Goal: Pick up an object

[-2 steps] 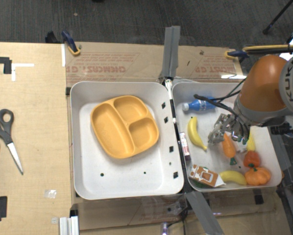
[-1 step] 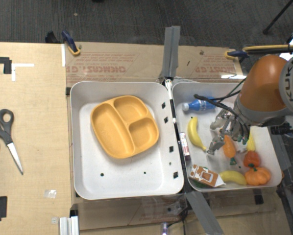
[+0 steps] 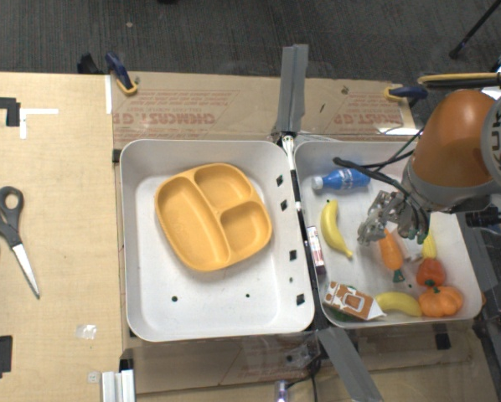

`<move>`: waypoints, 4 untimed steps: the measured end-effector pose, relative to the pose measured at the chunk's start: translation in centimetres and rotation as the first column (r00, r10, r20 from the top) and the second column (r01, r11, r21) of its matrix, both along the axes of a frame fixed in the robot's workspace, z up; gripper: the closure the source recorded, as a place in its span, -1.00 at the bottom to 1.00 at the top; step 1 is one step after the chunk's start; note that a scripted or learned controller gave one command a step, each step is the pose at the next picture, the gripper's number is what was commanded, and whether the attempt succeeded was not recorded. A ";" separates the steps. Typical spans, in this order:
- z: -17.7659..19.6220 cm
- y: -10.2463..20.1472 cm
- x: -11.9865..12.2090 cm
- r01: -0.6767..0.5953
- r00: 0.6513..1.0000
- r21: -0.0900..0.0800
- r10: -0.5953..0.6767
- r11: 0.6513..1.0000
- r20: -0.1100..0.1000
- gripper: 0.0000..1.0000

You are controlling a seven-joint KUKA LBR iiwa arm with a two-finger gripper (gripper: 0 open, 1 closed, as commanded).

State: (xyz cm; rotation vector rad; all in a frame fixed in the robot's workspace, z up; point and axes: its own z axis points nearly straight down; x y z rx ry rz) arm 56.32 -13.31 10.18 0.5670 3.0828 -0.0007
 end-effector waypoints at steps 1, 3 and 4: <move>-1.0 3.3 1.6 0.212 0.977 0.001 -0.212 0.977 -0.005 1.00; -0.9 -1.2 5.4 0.238 0.971 0.001 -0.238 0.971 -0.004 -1.00; -0.7 -6.5 8.0 0.131 0.991 0.000 -0.131 0.991 0.000 -1.00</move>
